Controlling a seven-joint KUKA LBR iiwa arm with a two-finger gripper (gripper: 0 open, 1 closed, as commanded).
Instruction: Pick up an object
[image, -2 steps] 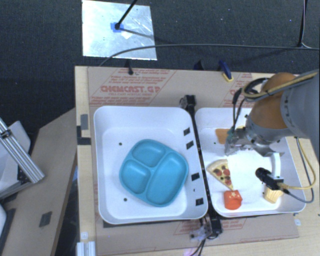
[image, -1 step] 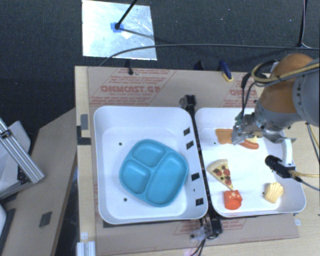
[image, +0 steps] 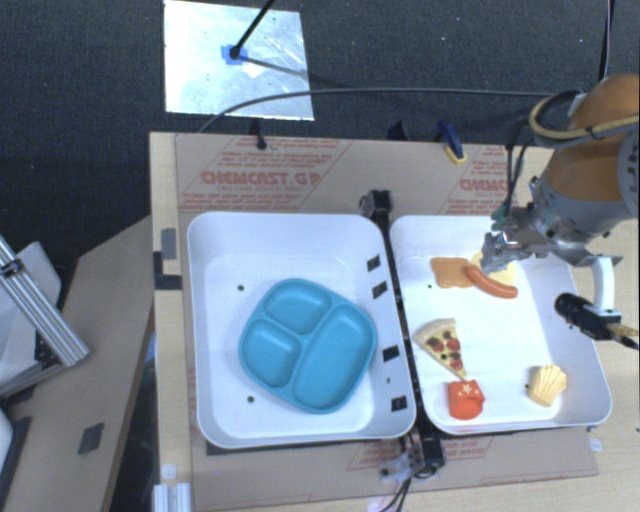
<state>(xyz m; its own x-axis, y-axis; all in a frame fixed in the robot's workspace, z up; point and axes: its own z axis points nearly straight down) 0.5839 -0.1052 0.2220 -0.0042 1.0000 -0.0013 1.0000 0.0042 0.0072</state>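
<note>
My gripper (image: 495, 252) hangs low over the back of the right bin (image: 580, 330), right above the toy hot dog (image: 492, 285) and an orange flat piece (image: 452, 272) beside it. A yellow bit shows just by the fingertips. A toy pizza slice (image: 441, 342) lies in the middle of that bin. Near the front sit a red toy (image: 465, 398) and a pale yellow shell-like toy (image: 546, 384).
The left bin (image: 215, 300) holds a blue divided plate (image: 307, 343). A black clamp piece (image: 590, 315) juts in over the right bin's right side. The arm's grey and orange body (image: 590, 160) fills the upper right. A divider (image: 395, 310) runs between the bins.
</note>
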